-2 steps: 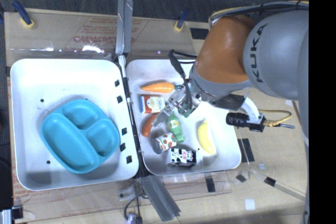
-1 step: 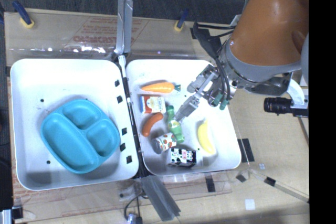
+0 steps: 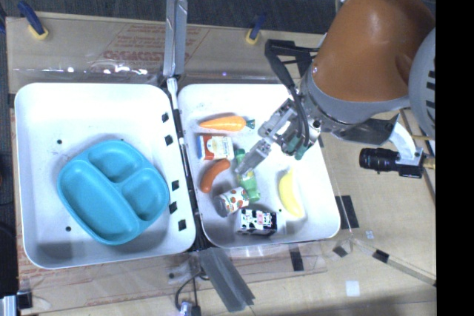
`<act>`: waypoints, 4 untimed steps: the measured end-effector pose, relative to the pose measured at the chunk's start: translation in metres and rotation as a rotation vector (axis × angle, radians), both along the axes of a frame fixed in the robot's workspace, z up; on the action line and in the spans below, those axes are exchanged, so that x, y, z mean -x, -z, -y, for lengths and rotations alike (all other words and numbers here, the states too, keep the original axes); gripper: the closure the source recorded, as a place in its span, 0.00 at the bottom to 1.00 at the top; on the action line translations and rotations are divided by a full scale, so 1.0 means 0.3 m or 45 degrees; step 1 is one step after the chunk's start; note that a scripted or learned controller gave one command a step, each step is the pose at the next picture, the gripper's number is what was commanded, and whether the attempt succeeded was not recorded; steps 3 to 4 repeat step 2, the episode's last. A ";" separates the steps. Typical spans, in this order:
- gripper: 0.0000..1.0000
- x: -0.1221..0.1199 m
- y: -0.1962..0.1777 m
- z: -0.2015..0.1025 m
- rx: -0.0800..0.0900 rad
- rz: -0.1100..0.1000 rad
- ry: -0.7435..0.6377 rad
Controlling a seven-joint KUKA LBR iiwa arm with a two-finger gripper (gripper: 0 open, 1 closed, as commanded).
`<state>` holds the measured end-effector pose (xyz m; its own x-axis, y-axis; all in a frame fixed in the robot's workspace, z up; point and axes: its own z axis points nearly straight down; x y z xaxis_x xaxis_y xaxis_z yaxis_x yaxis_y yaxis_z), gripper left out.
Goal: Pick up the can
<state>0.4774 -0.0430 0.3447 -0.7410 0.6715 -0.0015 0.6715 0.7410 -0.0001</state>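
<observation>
Where the bins meet, end effector (image 3: 246,165) above can (image 3: 234,200)

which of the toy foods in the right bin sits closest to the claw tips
The green bottle, right under the claw; the sausage, can and banana lie farther off.

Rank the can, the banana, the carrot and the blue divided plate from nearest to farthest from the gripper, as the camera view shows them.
From the gripper:
1. Can, just below it in the right bin.
2. Banana and carrot: too close to call; banana to the right and lower, carrot above.
3. Blue divided plate, far off in the left bin.
</observation>
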 end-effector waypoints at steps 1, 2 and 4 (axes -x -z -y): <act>0.00 0.002 0.410 -0.158 -0.001 -0.001 -0.242; 0.00 -0.057 0.105 0.274 0.002 0.002 -0.301; 0.00 -0.057 0.105 0.274 0.002 0.002 -0.301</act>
